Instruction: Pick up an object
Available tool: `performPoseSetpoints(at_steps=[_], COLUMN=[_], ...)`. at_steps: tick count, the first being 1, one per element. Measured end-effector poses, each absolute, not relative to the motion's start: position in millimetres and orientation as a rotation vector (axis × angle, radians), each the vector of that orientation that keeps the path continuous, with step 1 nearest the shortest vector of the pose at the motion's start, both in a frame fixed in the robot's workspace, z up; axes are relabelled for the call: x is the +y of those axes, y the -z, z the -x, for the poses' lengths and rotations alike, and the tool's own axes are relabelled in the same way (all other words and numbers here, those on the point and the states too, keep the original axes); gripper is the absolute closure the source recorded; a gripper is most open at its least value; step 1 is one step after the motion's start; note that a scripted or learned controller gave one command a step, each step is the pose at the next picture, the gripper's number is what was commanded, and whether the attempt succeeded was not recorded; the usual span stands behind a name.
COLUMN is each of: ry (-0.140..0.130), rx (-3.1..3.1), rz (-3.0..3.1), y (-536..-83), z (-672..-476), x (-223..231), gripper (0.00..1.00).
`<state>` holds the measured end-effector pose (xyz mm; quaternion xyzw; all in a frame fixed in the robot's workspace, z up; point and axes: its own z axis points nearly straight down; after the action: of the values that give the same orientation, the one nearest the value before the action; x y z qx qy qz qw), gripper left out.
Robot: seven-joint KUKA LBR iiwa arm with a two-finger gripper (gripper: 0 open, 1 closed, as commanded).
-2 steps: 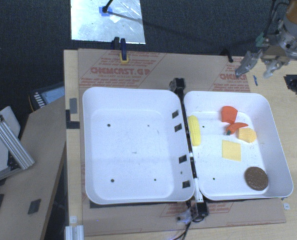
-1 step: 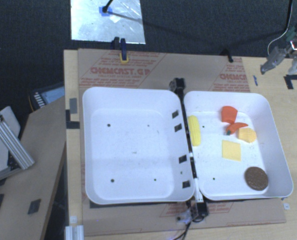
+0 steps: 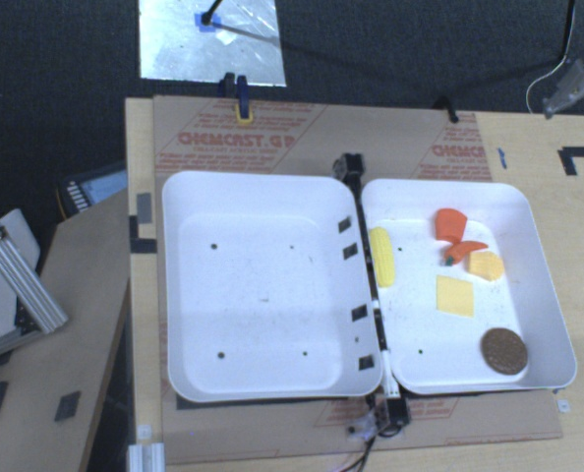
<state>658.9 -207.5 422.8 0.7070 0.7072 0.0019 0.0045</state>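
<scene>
- Two white bins sit side by side on the counter (image 3: 302,131): the left bin (image 3: 262,200) and the right bin (image 3: 538,264), touching along a middle seam.
- All the objects lie in the right bin.
- A yellow corn cob (image 3: 381,256) lies at 9 o'clock in it, just beside the seam, running lengthwise.
- An orange piece (image 3: 450,224) sits at 12 o'clock; a smaller orange bit with green (image 3: 461,252) lies just below it.
- An orange-yellow chunk (image 3: 487,265) rests at 2 o'clock, touching that bit.
- A flat pale-yellow square (image 3: 456,296) lies near centre.
- A brown round cookie (image 3: 504,350) sits at 5 o'clock, near the rim.
- The state of the fingers cannot be told.
</scene>
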Motion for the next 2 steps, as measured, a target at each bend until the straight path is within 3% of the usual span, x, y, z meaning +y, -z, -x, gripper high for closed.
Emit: performPoseSetpoints(at_steps=[1, 2], ry=[-0.023, -0.006], rx=[2.239, 2.225], rz=[-2.191, -2.21], y=[-542.6, -547.0], z=[-669.1, -668.6], x=[-28.3, -39.7], gripper=[0.0, 1.0])
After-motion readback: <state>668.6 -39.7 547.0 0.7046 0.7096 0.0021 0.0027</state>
